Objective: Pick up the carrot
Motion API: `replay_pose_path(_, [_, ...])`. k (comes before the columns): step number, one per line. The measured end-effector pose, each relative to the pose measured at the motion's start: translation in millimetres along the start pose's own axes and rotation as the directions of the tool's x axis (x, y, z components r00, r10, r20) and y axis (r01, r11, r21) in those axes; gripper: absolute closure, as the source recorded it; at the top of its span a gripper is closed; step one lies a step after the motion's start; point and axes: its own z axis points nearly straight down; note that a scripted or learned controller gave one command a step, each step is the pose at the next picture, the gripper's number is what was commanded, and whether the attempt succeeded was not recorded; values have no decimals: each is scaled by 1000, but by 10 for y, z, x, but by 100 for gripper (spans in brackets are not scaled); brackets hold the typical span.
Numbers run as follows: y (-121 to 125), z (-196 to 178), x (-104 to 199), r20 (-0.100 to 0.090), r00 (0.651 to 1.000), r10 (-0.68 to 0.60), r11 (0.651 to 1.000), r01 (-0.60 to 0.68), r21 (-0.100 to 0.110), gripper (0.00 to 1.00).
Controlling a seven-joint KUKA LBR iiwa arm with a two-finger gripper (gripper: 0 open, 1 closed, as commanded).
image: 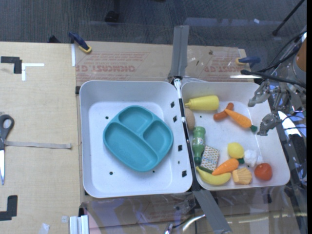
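At right bin (279, 145) edge, gripper (261, 113) partly lost in cable clutter, fingers spread, holding nothing; two carrots: upper carrot (239, 118), lower carrot (225, 167).

Cut off and covered

The arm (298, 82) runs off the right edge. The banana (214, 177) lies partly under a carrot (225, 167); scissors (4, 145) are clipped at the left edge.
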Motion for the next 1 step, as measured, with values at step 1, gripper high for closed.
replay_pose_path(1, [-360,1405,-171,-1,993,118,993,-118,0,0])
